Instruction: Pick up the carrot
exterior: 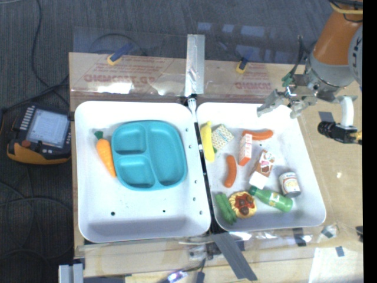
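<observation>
White bins: two are set side by side on the bench.
Carrot (pixel 106 156): it is seen untouched in the left bin (pixel 88 217), beside the teal tray (pixel 149 154).
Progress: nothing is yet picked.
Gripper (pixel 281 103): it is held above the right bin's (pixel 312 208) far edge, jaws spread, nothing between.
Room: dark carpet and cables are seen.

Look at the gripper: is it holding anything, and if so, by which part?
Nothing is held. The gripper hangs open over the right bin's far edge, with nothing between its fingers. The carrot lies in the left bin, beside the blue tray.
</observation>
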Robot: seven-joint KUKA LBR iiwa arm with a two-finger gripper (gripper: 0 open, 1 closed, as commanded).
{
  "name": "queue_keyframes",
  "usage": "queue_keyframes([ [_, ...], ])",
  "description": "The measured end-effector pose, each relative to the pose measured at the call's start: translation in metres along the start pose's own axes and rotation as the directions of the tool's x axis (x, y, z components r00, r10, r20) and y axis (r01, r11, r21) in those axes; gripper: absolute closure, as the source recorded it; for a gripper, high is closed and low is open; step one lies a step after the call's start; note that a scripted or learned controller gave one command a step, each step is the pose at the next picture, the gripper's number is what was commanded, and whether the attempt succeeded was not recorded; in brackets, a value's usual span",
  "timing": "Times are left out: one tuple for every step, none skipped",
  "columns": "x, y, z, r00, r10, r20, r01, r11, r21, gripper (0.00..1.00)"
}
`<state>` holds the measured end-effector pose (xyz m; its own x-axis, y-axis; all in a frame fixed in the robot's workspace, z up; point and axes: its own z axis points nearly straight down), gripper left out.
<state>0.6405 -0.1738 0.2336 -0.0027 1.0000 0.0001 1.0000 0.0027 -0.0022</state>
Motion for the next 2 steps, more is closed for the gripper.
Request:
queue_keyframes([
  [0.059, -0.052, 0.141, 0.998, -0.063, 0.0, 0.063, 0.998, -0.001, 0.0],
  [0.073, -0.088, 0.143, 0.944, 0.329, -0.004, -0.329, 0.944, -0.018, 0.0],
])
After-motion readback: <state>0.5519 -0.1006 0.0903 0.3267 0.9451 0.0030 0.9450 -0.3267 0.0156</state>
